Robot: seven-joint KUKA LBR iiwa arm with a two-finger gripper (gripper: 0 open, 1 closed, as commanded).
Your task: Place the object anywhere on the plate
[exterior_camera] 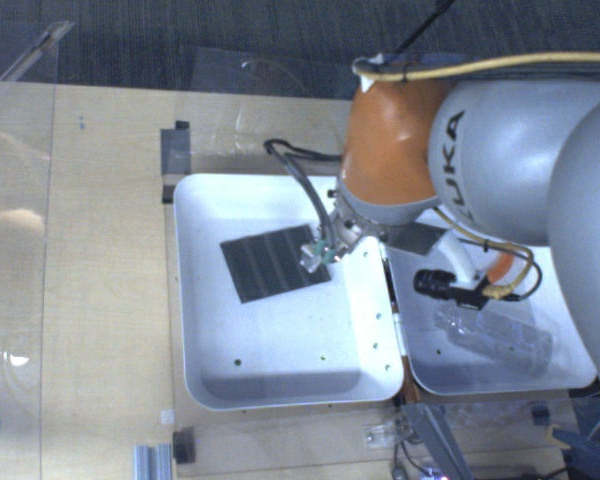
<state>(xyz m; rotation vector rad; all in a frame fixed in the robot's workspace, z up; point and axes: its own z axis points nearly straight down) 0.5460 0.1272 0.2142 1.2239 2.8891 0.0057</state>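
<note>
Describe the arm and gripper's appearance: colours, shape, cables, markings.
The arm is bulky, rounded and glossy grey, with an orange band above the wrist and dark KUKA lettering. Black and yellow cables run along it. The gripper is small and metallic.

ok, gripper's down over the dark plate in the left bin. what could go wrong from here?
1. The gripper sits at the right edge of the dark plate, so anything released may land half off it, on the left bin.
2. No object is visible at the gripper; it may be carrying nothing.
3. The clear object lies in the right bin.
</note>
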